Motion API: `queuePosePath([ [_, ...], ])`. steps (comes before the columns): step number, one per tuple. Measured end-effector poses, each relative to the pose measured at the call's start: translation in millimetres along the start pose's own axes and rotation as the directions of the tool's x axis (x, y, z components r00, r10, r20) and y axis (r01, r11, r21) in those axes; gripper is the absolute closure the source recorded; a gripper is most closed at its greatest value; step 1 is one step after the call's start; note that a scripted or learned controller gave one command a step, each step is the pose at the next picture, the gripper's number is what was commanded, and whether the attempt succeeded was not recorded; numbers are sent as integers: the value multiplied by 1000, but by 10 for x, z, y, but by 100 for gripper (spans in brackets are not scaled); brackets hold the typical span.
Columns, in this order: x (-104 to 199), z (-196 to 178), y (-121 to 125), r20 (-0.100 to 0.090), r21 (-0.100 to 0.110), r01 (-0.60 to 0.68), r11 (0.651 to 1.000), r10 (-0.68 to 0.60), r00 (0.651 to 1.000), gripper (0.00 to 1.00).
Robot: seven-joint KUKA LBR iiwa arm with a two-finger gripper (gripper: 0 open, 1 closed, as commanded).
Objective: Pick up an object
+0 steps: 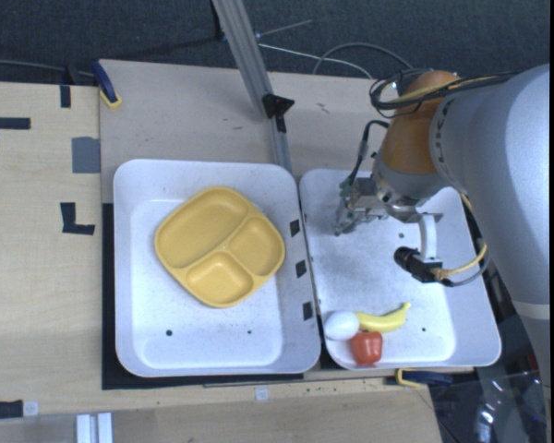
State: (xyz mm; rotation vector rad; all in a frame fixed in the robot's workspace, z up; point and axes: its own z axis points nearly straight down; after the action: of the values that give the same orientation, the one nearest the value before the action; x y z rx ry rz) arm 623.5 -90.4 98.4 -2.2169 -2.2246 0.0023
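We see the jaws [348, 218] poised low over the right bin [462, 340]'s upper left, their opening too small to tell, while the banana [386, 318], egg [342, 324] and red pepper [367, 347] cluster well below them at the near edge.

At my frame's centre-left, a yellow divided plate [220, 245] lies in the left white bin [134, 340]; a metal pole [245, 49] slants across the top.
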Motion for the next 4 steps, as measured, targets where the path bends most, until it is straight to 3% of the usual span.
queuePosePath([
  [2, -26, -1077, -3, 0, -6, -2, 1000, 2, 1000, 100],
  [3, -21, -1358, 4, -1, -4, -2, 1000, 2, 1000, 100],
  [4, 428, -1301, -17, -1, 0, 2, 1000, -2, 1000, 100],
])
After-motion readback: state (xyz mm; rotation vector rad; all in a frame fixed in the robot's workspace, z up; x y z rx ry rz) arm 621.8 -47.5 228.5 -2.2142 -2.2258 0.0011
